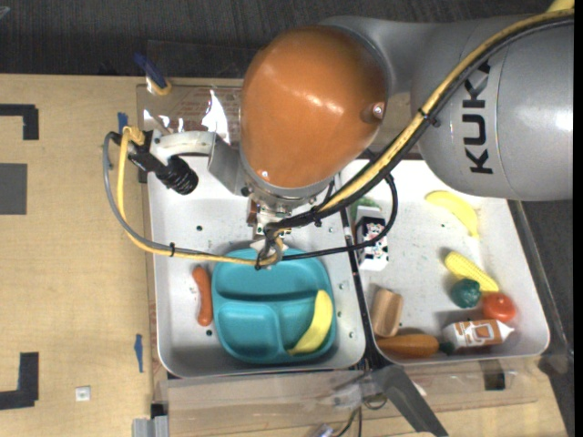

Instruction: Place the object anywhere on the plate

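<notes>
Hovering over the teal divided plate's [273, 312] far rim, the gripper [267, 258] hides its own state from you. A banana [314, 324] already lies in the plate's right compartment; descending here risks striking the rim and tipping the plate.

Grey arm [474, 89] reaches from right; orange band [310, 107] above wrist.

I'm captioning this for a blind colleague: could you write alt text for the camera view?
A grey arm's gripper hangs over a teal divided plate in the left white bin, with a yellow banana on the plate and an orange sausage beside it. The right white bin holds toy foods.
</notes>
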Tool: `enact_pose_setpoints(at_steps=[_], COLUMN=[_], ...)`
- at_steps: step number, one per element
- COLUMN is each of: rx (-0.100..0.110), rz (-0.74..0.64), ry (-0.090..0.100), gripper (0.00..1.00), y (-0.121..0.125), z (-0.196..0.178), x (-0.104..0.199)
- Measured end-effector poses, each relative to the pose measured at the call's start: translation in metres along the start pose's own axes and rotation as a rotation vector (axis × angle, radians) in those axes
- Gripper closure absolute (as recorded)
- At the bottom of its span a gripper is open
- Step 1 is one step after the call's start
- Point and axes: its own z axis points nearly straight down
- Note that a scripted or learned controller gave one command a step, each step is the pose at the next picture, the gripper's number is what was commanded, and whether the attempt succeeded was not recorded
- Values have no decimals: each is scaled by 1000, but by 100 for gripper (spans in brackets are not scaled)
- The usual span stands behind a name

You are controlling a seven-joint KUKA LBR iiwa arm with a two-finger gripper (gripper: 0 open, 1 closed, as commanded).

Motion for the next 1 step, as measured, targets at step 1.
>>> enact_pose_setpoints(at_steps=[1], rx=[6], rz=[26], ry=[11], gripper=[100], y=[5], z=[-78], x=[-30])
